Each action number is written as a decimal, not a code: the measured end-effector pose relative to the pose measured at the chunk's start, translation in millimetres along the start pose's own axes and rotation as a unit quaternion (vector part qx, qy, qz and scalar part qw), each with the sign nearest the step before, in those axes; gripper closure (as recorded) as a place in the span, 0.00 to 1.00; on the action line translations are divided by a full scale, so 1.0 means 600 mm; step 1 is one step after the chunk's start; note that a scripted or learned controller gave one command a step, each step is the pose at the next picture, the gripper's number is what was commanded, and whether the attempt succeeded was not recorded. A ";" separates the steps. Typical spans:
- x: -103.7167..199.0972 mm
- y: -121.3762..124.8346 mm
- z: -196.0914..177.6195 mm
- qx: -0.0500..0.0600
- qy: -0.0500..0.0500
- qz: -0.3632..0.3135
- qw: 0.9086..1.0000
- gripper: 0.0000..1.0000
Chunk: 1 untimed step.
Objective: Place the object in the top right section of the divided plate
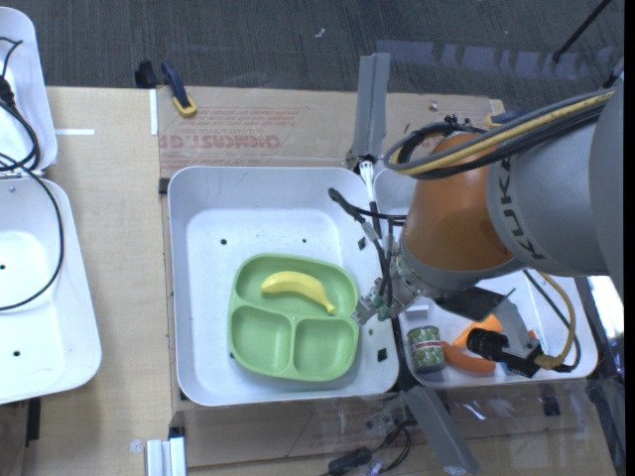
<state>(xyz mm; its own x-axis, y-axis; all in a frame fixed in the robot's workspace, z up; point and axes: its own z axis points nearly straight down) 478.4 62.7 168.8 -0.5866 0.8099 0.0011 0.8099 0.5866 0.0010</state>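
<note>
One green plate [295,343] is sitting in the left white bin [185,266]. The plate is split into three parts: one wide part at the top and two smaller parts below. One yellow banana [297,288] is lying in the wide top part, with one end pointing toward the right edge of the plate. The two smaller parts are holding nothing.

One grey and orange arm [466,216] is reaching in from the right. Its claw [375,305] is hanging right at the plate's right edge, near the banana but apart from it. I cannot tell if the claw is spread or pressed together.

In the right white bin [553,317], one small green can [425,348] is standing up, and one orange thing [474,357] is lying just beside it. One blue and yellow clamp [178,90] is lying at the back of the worktop [119,216].
</note>
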 end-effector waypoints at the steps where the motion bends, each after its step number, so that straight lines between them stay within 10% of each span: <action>1: -0.158 0.013 -0.037 0.001 -0.001 0.069 0.998 1.00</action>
<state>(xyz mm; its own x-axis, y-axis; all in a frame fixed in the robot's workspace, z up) 540.5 -9.7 191.1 -0.4690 0.8832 -0.0018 0.8832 0.4690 -0.0013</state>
